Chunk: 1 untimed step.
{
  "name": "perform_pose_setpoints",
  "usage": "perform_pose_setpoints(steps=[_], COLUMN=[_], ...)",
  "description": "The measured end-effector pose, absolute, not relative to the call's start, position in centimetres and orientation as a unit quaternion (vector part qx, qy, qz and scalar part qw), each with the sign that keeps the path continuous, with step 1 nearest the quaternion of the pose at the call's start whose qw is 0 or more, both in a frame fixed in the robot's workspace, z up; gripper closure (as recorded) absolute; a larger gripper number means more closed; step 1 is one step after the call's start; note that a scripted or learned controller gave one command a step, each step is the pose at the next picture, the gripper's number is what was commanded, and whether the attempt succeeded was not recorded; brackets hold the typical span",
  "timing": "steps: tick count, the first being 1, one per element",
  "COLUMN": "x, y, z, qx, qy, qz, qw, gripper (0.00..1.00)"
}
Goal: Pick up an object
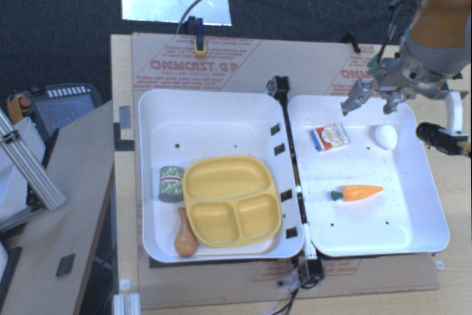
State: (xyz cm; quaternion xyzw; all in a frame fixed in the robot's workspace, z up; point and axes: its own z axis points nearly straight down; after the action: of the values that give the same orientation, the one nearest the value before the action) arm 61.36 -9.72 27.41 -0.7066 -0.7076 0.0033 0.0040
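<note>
In the right bin point(413, 229) lie a small white and red box point(330, 136), a white egg point(386, 136) and an orange carrot point(359, 192). My gripper point(372, 101) hangs above the bin's far edge, over the gap between box and egg. Its two fingers point(354, 99) are spread apart with nothing between them.
The left bin point(151, 232) holds a yellow divided tray point(230, 199), a small green can point(171, 182) and a wooden spoon-like piece point(184, 236). A black divider strip point(289, 158) runs between the bins. A grey arm link sits at the right edge point(442, 135).
</note>
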Motion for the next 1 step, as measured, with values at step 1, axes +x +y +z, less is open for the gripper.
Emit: perform_pose_setpoints(steps=[1], x=[61.54], y=[-9.70], z=[28.12], qx=[-0.706], qy=[-0.708], qz=[-0.0005], qw=[-0.001], gripper=[0.00])
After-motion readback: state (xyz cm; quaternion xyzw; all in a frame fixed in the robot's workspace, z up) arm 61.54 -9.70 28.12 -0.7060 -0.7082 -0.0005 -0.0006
